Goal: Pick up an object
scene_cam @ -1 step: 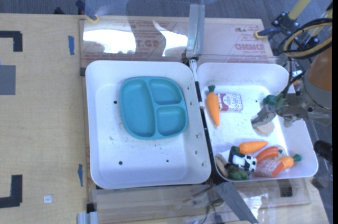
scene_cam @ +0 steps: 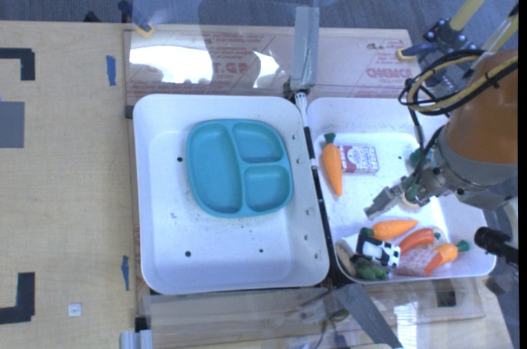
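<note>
- Camera view, looking down at a slant on two shallow white bins set side by side on a wooden bench (scene_cam: 58, 174).
- Left bin (scene_cam: 165, 257): holding a teal divided plate (scene_cam: 239, 166), three compartments, lying flat near the bin's middle. Dark specks scattered on the floor around it.
- Right bin (scene_cam: 395, 146): several toy foods. Orange carrot with green top (scene_cam: 331, 165) lying lengthwise close to the left wall. Small red-and-white carton (scene_cam: 359, 159) just beside it, to the right.
- Along the near edge of the right bin, a cluster: a second orange carrot (scene_cam: 394, 229), a black-and-white cow-patterned toy (scene_cam: 380, 252), a reddish-orange piece (scene_cam: 418, 239), another orange carrot-like piece with green end (scene_cam: 445, 254), something pale pink under them, too jumbled to name.
- Arm reaching in from the right, orange band (scene_cam: 486, 117) above the grey wrist, black cables looped overhead.
- Gripper (scene_cam: 380, 204) low over the right bin, pointing left, just above the cluster and well apart from the carton. Cannot tell whether open or closed; nothing seen held.
- Clear plastic sheet and cardboard (scene_cam: 247, 59) behind both bins.
</note>
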You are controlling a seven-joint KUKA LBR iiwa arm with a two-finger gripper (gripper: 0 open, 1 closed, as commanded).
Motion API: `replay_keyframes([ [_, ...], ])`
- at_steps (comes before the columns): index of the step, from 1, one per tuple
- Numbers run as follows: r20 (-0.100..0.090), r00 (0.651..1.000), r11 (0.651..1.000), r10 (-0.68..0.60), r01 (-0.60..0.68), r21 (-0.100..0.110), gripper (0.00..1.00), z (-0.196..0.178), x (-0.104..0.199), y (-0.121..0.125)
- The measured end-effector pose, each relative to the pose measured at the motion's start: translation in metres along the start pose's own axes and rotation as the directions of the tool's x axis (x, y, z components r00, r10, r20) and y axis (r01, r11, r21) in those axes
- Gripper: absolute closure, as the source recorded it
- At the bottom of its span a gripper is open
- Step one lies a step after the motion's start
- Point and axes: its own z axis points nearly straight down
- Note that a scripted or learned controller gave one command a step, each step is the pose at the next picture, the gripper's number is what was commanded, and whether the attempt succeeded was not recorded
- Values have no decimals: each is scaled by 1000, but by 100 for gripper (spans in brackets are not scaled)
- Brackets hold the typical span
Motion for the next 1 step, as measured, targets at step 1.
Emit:
replay_keyframes([
  [1,8,1000,1000,-2,2,-11,0,114,-35,-8],
])
